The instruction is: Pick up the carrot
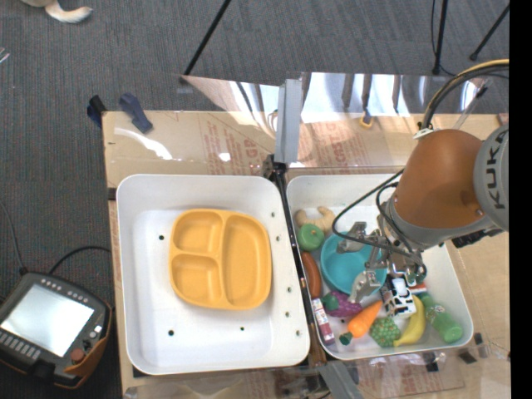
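Observation:
The carrot (364, 320) is orange with a green tip at its lower left end. It lies tilted near the front of the right bin (460, 293), between a purple eggplant (342, 304) and a knobbly green toy (383, 332). My gripper (380, 292) hangs just above and slightly right of the carrot, at the teal bowl's (342, 264) right edge. Its fingers (363, 286) stand apart, open, with nothing between them. The arm's orange band (440, 177) covers the bin's back right part.
Packed around the carrot are a banana (411, 327), a green bottle (445, 325), a black-and-white toy (401, 299), a pink tube (322, 318), a brown sausage (312, 274) and a green apple (311, 236). A yellow divided plate (220, 258) lies in the left bin (137, 289).

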`<state>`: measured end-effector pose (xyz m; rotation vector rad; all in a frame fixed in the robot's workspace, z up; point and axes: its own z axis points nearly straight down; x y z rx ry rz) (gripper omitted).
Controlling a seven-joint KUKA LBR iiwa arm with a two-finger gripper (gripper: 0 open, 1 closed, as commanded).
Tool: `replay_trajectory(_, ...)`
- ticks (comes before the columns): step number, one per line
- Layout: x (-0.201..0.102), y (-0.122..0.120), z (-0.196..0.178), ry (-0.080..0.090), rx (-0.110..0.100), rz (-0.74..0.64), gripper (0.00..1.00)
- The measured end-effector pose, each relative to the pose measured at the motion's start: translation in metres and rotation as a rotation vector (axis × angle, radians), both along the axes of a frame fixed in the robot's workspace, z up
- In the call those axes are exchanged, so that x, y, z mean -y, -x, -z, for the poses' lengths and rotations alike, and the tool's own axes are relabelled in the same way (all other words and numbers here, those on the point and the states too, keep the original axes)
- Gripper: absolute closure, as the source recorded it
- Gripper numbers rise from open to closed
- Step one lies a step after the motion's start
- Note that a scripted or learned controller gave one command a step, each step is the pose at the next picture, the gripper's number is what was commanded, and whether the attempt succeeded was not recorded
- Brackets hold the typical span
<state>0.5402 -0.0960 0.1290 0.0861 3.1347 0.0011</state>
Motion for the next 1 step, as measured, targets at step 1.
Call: replay_trajectory(1,0.0073,0.0451,0.0388,0.002,0.009,-0.097,0.00)
